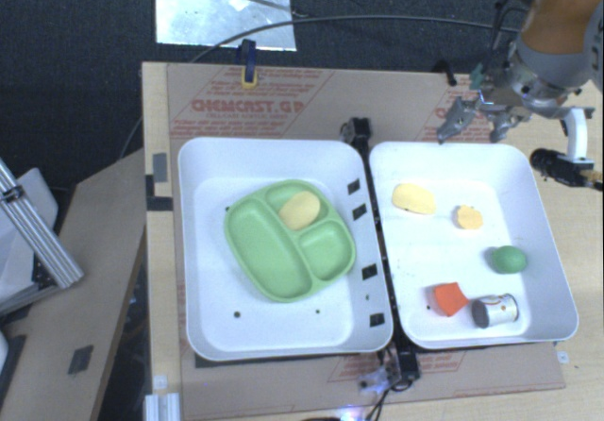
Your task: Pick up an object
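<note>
Hovering above the far edge of the right bin, the gripper hung clear of everything below it; its fingers stood apart, with nothing between them. The arm, grey with an orange band, entered from the upper right.

Right bin contents: a pale yellow lump near the far left part of the floor; a smaller yellow piece just to its right; a green ball near the right wall; an orange block towards the near edge; a small metal can lying on its side just beside the block. All five rested on the bin floor, none under the gripper.

Left bin: a green divided plate sat tilted across the middle, with a yellow lump in its upper small compartment.

Both bins sat side by side on a cardboard sheet, touching along their inner walls.
</note>
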Motion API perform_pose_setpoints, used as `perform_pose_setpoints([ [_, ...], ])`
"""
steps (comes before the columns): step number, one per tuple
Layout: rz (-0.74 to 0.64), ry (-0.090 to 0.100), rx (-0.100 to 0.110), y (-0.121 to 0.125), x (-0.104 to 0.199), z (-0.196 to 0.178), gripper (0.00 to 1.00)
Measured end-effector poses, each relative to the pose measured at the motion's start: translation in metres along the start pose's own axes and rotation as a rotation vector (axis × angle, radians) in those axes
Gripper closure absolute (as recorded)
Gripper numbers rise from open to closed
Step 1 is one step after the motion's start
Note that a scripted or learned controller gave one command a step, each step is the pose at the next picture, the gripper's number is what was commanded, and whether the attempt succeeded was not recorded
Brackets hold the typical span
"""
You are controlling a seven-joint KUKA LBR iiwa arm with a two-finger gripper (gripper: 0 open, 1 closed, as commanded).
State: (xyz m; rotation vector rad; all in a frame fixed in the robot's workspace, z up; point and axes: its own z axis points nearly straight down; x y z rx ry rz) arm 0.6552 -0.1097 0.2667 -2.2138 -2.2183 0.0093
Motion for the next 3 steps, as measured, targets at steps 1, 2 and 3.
perform_pose_setpoints([
  [1, -0.002, -0.001, -0.012, 0.002, 0.0, -0.007, 0.0],
  [2, 0.0, -0.002, -0.008, 0.01, -0.003, 0.051, 0.0],
  [3, -0.004, -0.001, -0.008, 0.013, 0.003, 0.112, 0.0],
])
